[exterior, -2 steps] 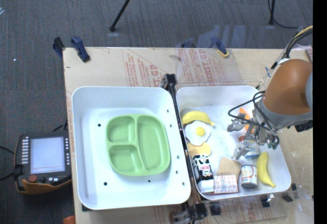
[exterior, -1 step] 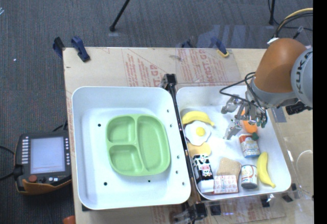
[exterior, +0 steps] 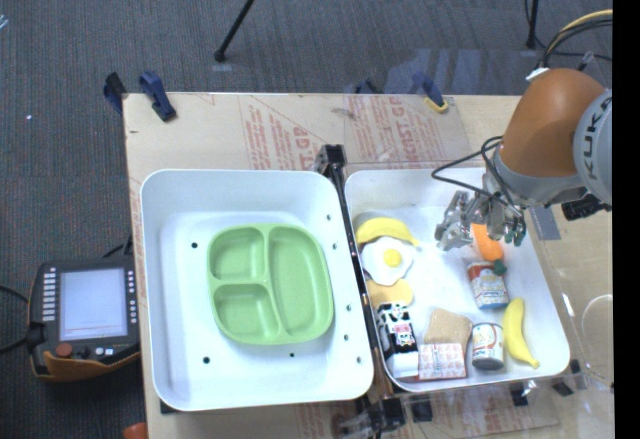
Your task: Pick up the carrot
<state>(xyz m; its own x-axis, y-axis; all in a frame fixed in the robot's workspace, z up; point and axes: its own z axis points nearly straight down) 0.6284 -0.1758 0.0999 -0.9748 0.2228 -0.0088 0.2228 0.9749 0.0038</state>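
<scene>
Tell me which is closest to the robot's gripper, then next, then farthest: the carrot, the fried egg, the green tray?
1. carrot, right at the gripper, right bin.
2. fried egg, same bin, left side.
3. green tray, in the left bin.

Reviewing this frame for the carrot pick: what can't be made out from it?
- Grip: the gripper sits over the carrot in the camera view; its metal parts blur together, so contact cannot be judged.
- Carrot: partly covered by the gripper; its full shape is hidden.
- Can and small tin: labels too small to read.
- Milk carton: print too small to read.
- Arm: cut off at the right edge.
</scene>
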